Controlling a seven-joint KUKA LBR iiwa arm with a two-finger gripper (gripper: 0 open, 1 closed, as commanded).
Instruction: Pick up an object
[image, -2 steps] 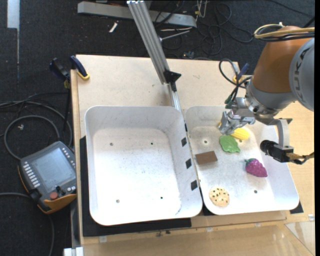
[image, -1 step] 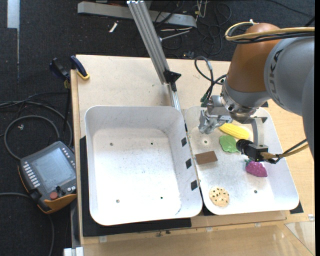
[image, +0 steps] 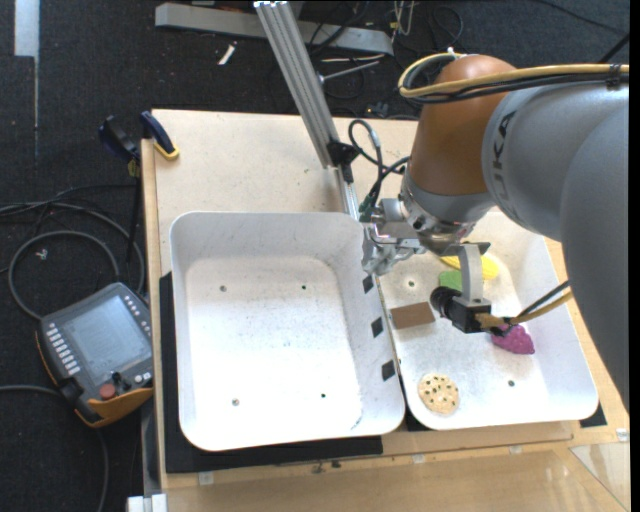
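**Gripper low at the seam between the bins**

The grey arm (image: 545, 140) reaches in from the right. Its orange band (image: 455, 120) sits high over the back of the right bin (image: 572, 392), and the wrist is bent down and leftward. The gripper (image: 378, 257) hangs at the inner back corner of that bin, right by the rim it shares with the left bin (image: 200, 238). Whether it is open or closed cannot be told, and nothing is seen held in it.

All the things to pick lie in the right bin:
- A brown block (image: 412, 316) lies flat just in front of the gripper, near the shared rim.
- A round speckled biscuit (image: 438, 393) lies closer to the front rim.
- A magenta lump (image: 517, 341) lies toward the outer side.
- A yellow piece (image: 489, 268) is partly hidden under the wrist.

Bare white floor separates the block, the biscuit and the lump. The left bin's floor is plain white with a few dark specks.
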